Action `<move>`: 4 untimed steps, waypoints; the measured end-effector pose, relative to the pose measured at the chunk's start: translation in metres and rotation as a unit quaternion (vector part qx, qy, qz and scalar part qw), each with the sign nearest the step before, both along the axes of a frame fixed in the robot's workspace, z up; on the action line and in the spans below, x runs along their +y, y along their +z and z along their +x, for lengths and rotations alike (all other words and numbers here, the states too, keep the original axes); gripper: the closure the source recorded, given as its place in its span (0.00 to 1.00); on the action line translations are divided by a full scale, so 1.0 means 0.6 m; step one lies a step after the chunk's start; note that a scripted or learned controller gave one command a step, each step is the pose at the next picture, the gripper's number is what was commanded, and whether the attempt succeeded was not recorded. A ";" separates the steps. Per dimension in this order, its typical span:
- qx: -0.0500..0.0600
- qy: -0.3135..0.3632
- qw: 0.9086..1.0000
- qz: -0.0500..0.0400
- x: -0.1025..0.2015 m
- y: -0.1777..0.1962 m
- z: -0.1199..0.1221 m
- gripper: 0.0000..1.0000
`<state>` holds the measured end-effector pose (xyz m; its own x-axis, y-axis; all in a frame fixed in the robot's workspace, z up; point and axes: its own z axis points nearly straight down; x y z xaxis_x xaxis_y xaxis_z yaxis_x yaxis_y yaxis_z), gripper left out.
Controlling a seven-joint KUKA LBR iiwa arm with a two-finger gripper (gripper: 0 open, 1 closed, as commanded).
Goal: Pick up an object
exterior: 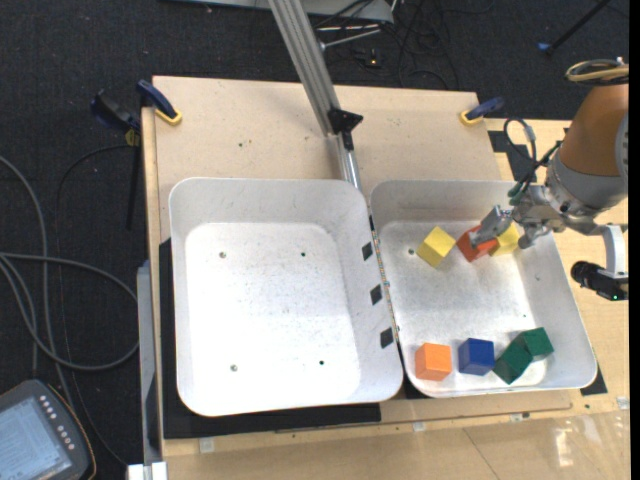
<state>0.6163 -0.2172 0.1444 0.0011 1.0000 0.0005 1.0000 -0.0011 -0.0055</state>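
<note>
the tool (490, 230) sits low in the right bin (560, 298), near its back wall, right at a red block (474, 247); whether it is clenched or released cannot be told. a yellow block (436, 247) lies just left of the red one, another yellow block (508, 236) just beside it on the right. orange (433, 361), blue (477, 356) and two green blocks (525, 354) line the front rim. the bin's middle floor is open, as is the left bin (265, 288).

Left bin (200, 208) floor open; right bin (560, 298) centre open, blocks along edges.
</note>
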 end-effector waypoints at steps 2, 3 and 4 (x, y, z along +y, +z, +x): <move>-0.009 0.003 1.000 0.001 0.006 -0.025 0.010 1.00; -0.007 0.003 1.000 -0.001 0.019 0.078 0.013 1.00; -0.007 0.002 1.000 -0.002 0.018 0.158 0.016 1.00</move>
